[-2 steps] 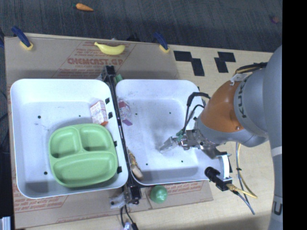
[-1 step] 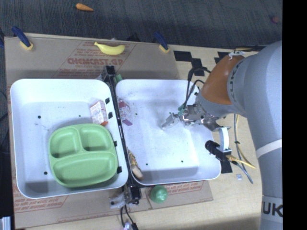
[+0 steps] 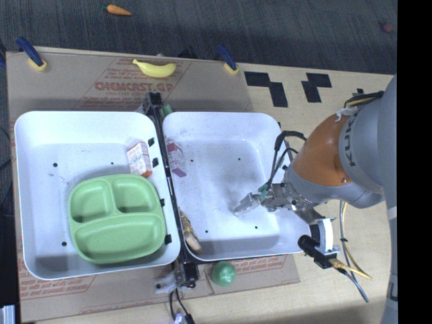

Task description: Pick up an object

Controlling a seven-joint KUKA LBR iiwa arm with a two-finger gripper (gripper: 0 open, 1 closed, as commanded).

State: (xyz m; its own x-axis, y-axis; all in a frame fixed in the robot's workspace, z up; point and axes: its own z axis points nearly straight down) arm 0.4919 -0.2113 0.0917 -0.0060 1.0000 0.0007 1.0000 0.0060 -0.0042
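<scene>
My gripper [image 3: 244,205] is low inside the right bin [image 3: 223,121], over its bare white floor toward the right side. Nothing shows in its grasp. A small red-and-white packet [image 3: 174,156] lies against that bin's left wall, well to the left of the gripper. A tan object [image 3: 188,235] rests at the bin's front left corner. In the left bin [image 3: 40,123] lie a green divided plate [image 3: 118,217] and a small orange-and-white carton [image 3: 139,158] just behind it.
The grey arm with its orange band [image 3: 324,159] hangs over the right bin's right rim. A yellow banana [image 3: 155,67] lies on the cardboard behind the bins. A green ball [image 3: 223,273] sits in front of the right bin. Blue clamps [image 3: 227,58] hold the cardboard's back edge.
</scene>
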